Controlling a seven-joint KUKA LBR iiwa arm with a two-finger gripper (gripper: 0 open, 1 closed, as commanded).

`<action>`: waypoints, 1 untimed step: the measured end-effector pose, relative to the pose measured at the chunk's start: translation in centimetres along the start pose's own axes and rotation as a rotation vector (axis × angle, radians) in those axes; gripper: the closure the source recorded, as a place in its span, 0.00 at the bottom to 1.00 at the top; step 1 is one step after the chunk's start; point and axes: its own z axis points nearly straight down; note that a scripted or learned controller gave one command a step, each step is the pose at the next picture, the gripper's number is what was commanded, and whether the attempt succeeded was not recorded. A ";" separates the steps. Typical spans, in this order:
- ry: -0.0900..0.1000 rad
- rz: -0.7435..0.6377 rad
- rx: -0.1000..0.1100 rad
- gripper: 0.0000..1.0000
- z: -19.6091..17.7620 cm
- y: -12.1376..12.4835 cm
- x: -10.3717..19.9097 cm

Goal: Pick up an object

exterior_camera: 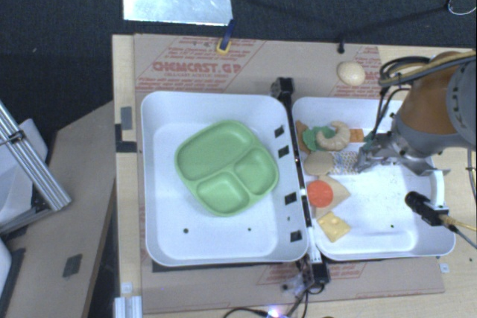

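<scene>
Reaching in from the right of the camera view, the grey arm with its orange band (431, 102) hangs over the right-hand shallow white bin (387, 238), and its two-finger gripper (363, 159) sits low over the bin floor, just beside a small grey speckled piece (343, 159). Whether that piece is touched or gripped cannot be told, and the gripper's own state is too blurred to judge.

The toy foods lie crowded along the left side of this bin. At the top sits a pale tan curved croissant-like piece (333, 134), resting on a green leafy piece (314, 138), with a small orange block (356, 135) just to its right. Below them is a beige rounded piece (320, 163), then a flat red-orange disc (320, 194) touching a tan wedge (338, 193). Nearest the front rim lies a yellow cheese-like wedge with holes (333, 226). A black cylindrical part (422, 208) juts over the bin's right side.

The left-hand shallow white bin (160, 231) holds a light green plastic divided plate (226, 167) with three compartments, lying tilted in plan and roughly central. A row of black clips (287, 153) runs between the two bins.

Behind the bins, on the cardboard sheet (298, 59), rests a cream egg-shaped object (351, 73), and a yellow clip (223, 47) stands at the sheet's back edge.
</scene>
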 end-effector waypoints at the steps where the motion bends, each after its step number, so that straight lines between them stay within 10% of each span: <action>1: 0.001 -0.003 0.012 1.00 -5.3 -0.6 0.6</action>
